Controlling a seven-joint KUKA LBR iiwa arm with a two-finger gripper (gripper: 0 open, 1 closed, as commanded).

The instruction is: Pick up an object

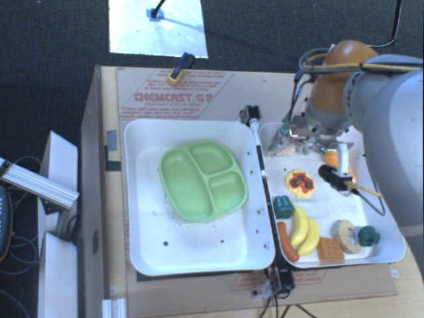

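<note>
My gripper [289,135] hangs low over the far left corner of the right bin [391,244], below the orange band of the wrist. A tan, waffle-like piece [285,150] lies right under it, partly hidden. Several toy foods lie in this bin: a round pizza-like disc [301,183], a green pepper [283,207], a yellow banana [304,230], an orange-red sausage [287,241], a brown cracker [330,250], a beige ring [345,235], a dark green broccoli [368,235] and an orange piece [331,158] beside the wrist.
The left bin [146,244] holds a light green divided plate [203,179]. A ridge [262,177] separates the two bins. The grey arm [391,124] covers the right bin's far right side. A yellow and black tool [179,68] lies on the cardboard behind the bins.
</note>
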